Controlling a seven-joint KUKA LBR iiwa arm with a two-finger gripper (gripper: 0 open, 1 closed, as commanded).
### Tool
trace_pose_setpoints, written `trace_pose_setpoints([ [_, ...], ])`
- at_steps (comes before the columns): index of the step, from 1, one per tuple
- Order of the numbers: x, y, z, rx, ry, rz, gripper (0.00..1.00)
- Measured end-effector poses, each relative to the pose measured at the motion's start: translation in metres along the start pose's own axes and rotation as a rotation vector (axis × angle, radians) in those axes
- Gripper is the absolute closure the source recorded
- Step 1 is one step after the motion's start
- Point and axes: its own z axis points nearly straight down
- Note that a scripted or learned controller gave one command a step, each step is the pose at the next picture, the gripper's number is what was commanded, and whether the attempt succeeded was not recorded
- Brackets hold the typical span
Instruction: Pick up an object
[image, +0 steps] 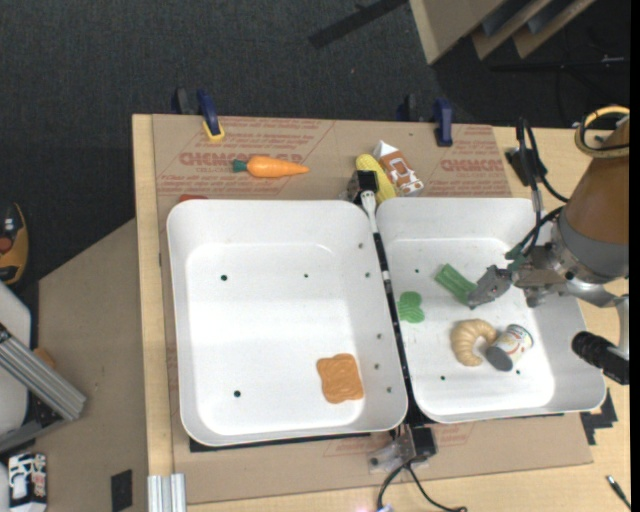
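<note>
The right bin (530, 215) holds a green block (453, 281), a flat green disc (410, 307), a tan croissant-shaped piece (468, 340) and a small white can (511, 345) lying on its side. My gripper (492, 286) hangs low over this bin, just right of the green block and above the croissant piece. Nothing can be seen held in it. The arm's orange band (605, 205) is at the right edge. In the left bin (200, 240), an orange waffle-like piece (340, 378) lies near the front right corner.
Behind the bins, on the cardboard base (160, 160), lie a toy carrot (270, 168), a yellow banana-like toy (371, 170) and a small brown box (401, 172). Two blue clamps (211, 116) (442, 121) grip the far edge. A divider ridge (383, 280) separates the bins.
</note>
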Motion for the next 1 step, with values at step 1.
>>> trace_pose_setpoints([
  [1, -0.0037, -0.0389, 0.1169, 0.007, 0.003, 0.003, 0.00],
])
